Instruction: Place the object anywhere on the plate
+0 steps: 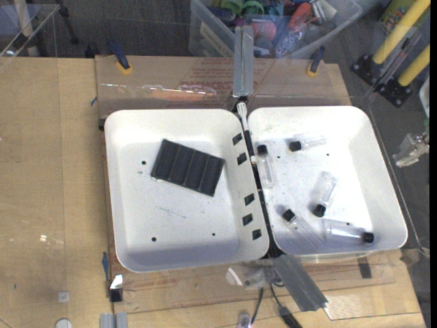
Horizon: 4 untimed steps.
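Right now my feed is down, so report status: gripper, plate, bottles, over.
Dark ridged plate lies flat in left bin, nothing on it. Small clear black-capped bottles scattered in right bin. Divider between the bins to cross.

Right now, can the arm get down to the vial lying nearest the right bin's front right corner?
Probably yes. That vial lies flat on the right bin floor with open space above. The bin's sloped wall close beside it may crowd the fingers.
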Each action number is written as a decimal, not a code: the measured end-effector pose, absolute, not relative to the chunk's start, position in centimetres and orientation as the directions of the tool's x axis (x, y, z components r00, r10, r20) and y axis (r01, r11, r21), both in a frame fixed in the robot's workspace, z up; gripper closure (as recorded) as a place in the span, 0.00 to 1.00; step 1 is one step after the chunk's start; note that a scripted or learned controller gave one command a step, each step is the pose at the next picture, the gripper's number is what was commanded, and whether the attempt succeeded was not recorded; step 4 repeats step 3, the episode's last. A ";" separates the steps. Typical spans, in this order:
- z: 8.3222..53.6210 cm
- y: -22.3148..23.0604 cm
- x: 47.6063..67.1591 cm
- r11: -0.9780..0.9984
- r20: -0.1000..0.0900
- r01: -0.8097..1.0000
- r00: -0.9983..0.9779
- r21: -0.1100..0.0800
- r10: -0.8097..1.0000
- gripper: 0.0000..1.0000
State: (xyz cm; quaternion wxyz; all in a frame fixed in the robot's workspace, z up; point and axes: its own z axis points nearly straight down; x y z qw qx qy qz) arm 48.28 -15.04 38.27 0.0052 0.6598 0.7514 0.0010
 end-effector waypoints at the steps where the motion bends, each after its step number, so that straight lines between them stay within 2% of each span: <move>1: 38.3 -15.0 48.3 0.130 -0.007 0.992 -0.129 0.008 0.992 0.00; 2: 39.3 -15.1 48.4 0.130 -0.009 0.992 -0.129 0.011 0.992 1.00; 3: 39.3 -15.1 48.4 0.130 -0.009 0.991 -0.130 0.011 0.992 0.00; 4: 39.3 -15.1 48.4 0.130 -0.009 0.991 -0.130 0.011 0.992 0.00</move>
